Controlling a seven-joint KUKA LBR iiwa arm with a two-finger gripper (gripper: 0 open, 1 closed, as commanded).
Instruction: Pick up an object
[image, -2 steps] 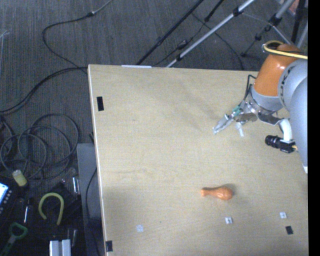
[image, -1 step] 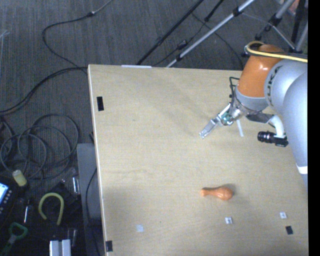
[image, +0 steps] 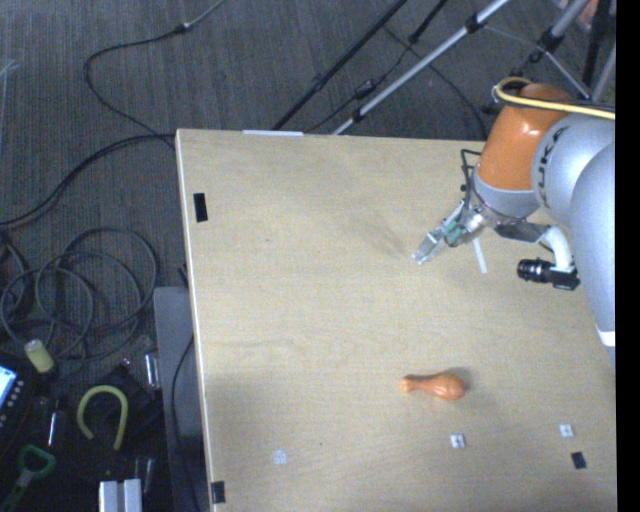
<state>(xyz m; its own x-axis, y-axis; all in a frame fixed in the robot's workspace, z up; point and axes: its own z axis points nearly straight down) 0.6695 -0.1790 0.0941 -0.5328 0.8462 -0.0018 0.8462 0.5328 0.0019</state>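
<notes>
The gripper (image: 447, 240) is observed poised above the upper right of the tan bench top (image: 300, 300), its grip state cannot be told. The orange pear-shaped object (image: 436, 385) is seen lying on its side, well apart, nearer the front edge. A miss or roll-away is judged likely if its rounded, tapering body is pinched off-centre
</notes>
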